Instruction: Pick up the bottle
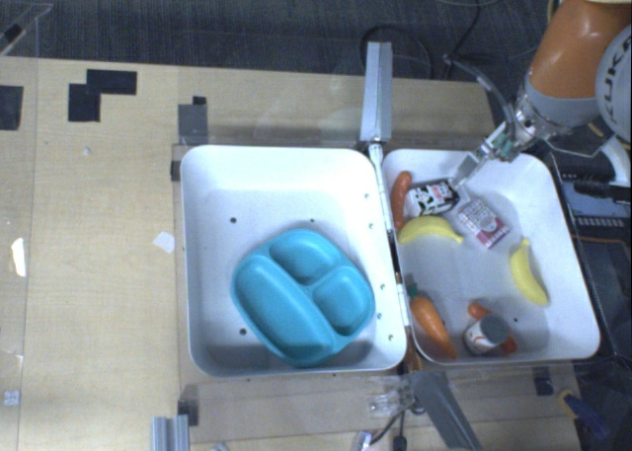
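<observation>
The bottle (488, 333) lies in the near corner of the right bin (578, 271), its dark cap turned up toward the camera, so its long axis runs steeply toward the lens; a carrot (432, 326) lies just beside it. The gripper (464, 170) hangs over the bin's far end, above a small carton (433, 198), well apart from the bottle. Whether the fingers are open, I cannot tell.

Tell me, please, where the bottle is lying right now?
The bottle lies in the right bin, near its front edge, just right of the carrot.
</observation>
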